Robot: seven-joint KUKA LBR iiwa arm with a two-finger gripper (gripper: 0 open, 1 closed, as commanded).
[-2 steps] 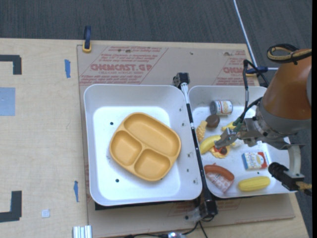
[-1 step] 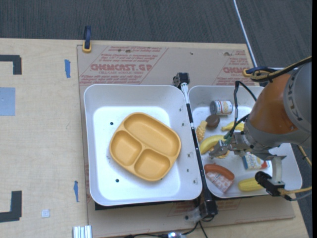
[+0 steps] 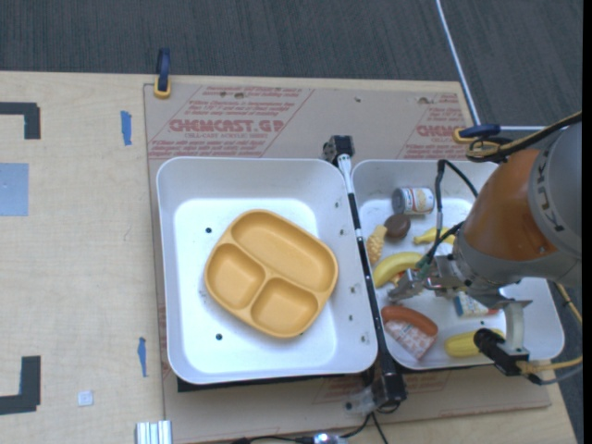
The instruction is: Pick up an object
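Note:
The right white bin (image 3: 368,178) holds several small items. Among them are a small can (image 3: 413,200), a brown lump (image 3: 397,227), a corn cob (image 3: 376,243), a yellow banana (image 3: 396,267), a red sausage (image 3: 408,319) and a yellow piece (image 3: 461,345). My gripper (image 3: 416,285) is down in this bin, just right of the banana and above the sausage. The grey arm with its orange band (image 3: 504,215) hides the bin's right half. I see nothing clearly held.
The left bin (image 3: 176,248) holds a yellow divided plate (image 3: 270,273). A black divider bar (image 3: 356,220) runs between the bins. Cables trail over the right bin's upper and lower right corners. Cardboard lies under both bins, on a wooden bench.

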